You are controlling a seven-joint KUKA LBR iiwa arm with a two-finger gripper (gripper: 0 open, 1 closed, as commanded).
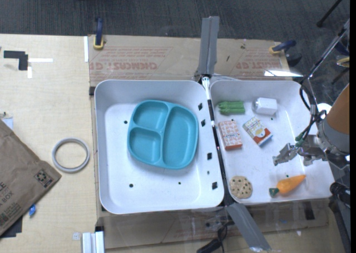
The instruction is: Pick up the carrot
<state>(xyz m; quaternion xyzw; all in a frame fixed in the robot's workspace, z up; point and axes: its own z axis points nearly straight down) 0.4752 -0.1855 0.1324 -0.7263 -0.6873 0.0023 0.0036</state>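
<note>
An orange carrot (290, 184) with a green stub at its left end lies in the right bin (289, 93), close to the front right corner. My gripper (285, 155) hovers above and slightly left of the carrot, reaching in from the right edge. Its fingers point left and nothing sits between them; their spread is too small to judge.
The right bin also holds a green vegetable (231, 107), a white block (266, 105), two small food boxes (230, 134) (257, 130) and a cookie (240, 187). A blue divided plate (164, 133) lies in the left bin. A tape ring (70, 153) rests on the bench at left.
</note>
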